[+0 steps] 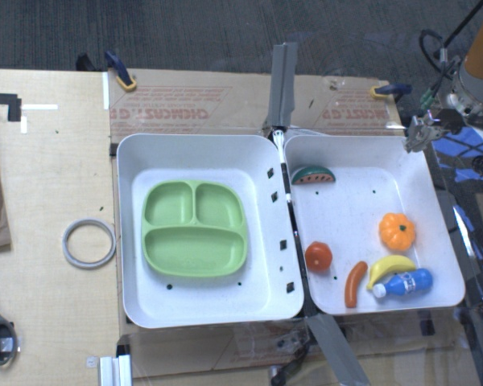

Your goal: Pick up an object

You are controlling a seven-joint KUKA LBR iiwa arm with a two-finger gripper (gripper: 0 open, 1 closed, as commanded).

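From my feed, the pickable stuff sits in the right bin [435,215]: toy pumpkin [397,231] at 3 o'clock, banana [389,268] touching a blue bottle [404,284] around 5, sausage [354,284] and tomato [319,256] near 7, watermelon slice [313,175] at 11. The left bin [129,240] holds a green divided plate [196,229]. The hand [419,131] hovers over the right bin's 1 o'clock corner; can't tell its state.

Arm [476,63] is seen at the upper right edge of the frame, mostly cut off. Gripper [419,131] is positioned just left of it, upper right, pointing down-left. Finger state can't be resolved at this size.
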